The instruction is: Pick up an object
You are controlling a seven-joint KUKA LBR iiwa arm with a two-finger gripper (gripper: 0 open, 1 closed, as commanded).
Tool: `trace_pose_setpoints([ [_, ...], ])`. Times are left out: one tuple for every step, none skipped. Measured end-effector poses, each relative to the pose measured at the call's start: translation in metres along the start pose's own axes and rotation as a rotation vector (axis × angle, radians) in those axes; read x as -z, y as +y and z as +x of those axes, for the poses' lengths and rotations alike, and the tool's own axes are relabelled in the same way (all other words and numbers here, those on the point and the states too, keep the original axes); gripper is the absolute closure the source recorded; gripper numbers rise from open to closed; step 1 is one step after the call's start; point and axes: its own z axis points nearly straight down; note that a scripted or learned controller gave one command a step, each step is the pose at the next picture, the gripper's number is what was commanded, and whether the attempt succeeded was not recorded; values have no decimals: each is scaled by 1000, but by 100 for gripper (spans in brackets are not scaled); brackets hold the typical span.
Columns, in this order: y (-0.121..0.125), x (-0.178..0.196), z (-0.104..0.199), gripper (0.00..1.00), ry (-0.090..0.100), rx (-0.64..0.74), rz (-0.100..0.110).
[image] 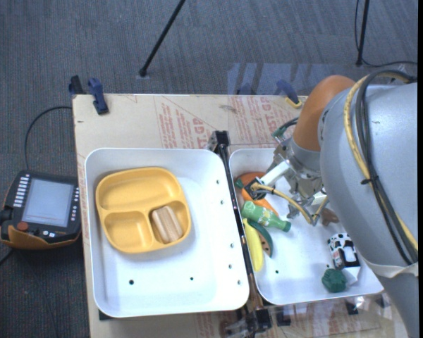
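Hovering my gripper [311,204] low in the right white bin [296,291], can't tell its state. Green plastic bottle [265,215] lies just beside it; next I need to line up over it.

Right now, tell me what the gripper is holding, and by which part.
It cannot be told. The gripper is low in the right bin beside the green bottle, but nothing shows between its fingers.
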Motion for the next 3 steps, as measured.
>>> trace_pose_setpoints([
  [-12,-1,-33,0,-3,-105,2],
  [-31,-1,-77,0,-3,-269,4],
  [-9,9,-18,0,1,-265,1],
])
